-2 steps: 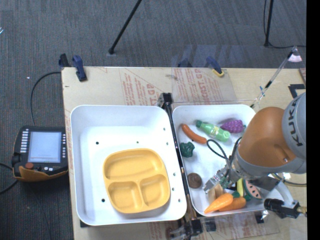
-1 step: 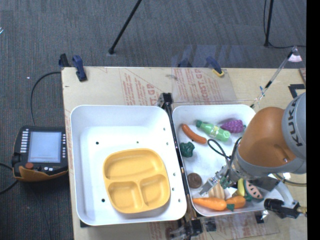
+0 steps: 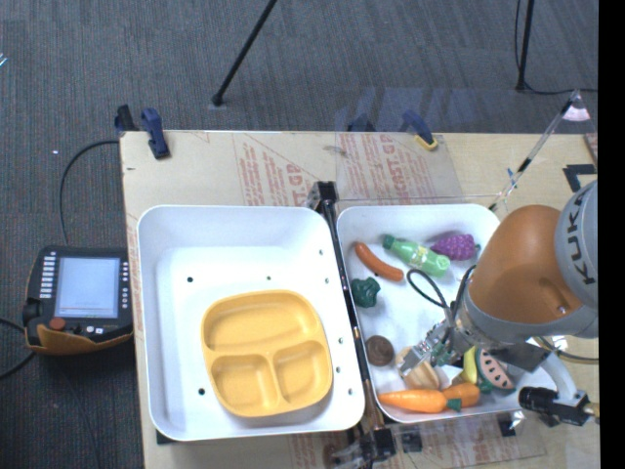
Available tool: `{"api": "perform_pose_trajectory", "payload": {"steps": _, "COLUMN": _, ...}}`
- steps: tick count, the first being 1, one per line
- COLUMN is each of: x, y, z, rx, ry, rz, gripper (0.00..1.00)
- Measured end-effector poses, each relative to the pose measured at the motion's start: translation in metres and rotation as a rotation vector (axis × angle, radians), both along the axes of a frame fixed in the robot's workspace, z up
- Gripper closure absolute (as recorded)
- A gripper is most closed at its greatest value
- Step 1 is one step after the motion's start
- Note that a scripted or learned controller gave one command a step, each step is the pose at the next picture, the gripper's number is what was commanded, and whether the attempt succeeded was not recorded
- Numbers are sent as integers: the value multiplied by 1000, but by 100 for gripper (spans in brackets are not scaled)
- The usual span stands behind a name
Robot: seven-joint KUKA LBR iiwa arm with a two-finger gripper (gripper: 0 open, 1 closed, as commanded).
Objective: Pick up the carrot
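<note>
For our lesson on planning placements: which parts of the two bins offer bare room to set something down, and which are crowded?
Free: the left white bin's floor around the yellow divided tray, and the tray's compartments. Crowded: the right white bin, where the orange carrot, sausage, broccoli, green bottle and purple grapes lie, with the gripper over its lower part.

Dark grey carpet point(image 3: 293, 47) surrounds the plywood bench point(image 3: 254, 164); tripod legs point(image 3: 249, 42) stand far, a teach pendant point(image 3: 83, 296) lies left.

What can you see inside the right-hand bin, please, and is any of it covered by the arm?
Right bin: carrot, sausage, broccoli, green bottle, grapes, brown disc. The arm covers its right side; the gripper hides something pale.
</note>
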State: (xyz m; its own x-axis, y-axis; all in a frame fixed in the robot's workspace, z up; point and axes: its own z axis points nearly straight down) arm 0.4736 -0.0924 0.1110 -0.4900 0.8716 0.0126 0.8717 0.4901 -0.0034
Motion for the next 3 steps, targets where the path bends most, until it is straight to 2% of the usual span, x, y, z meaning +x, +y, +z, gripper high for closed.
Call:
{"api": "perform_pose_trajectory", "payload": {"steps": 1, "x": 0, "y": 0, "z": 8, "rx": 2, "ry": 0, "rz": -10, "gripper": 100}}
{"api": "perform_pose_trajectory", "payload": {"steps": 2, "x": 6, "y": 57, "z": 75, "rx": -9, "ry": -4, "rz": -224, "gripper": 100}}
{"api": "perform_pose_trajectory", "payload": {"steps": 3, "x": 7, "y": 56, "z": 84, "rx": -8, "ry": -1, "rz": -224, "gripper": 100}}
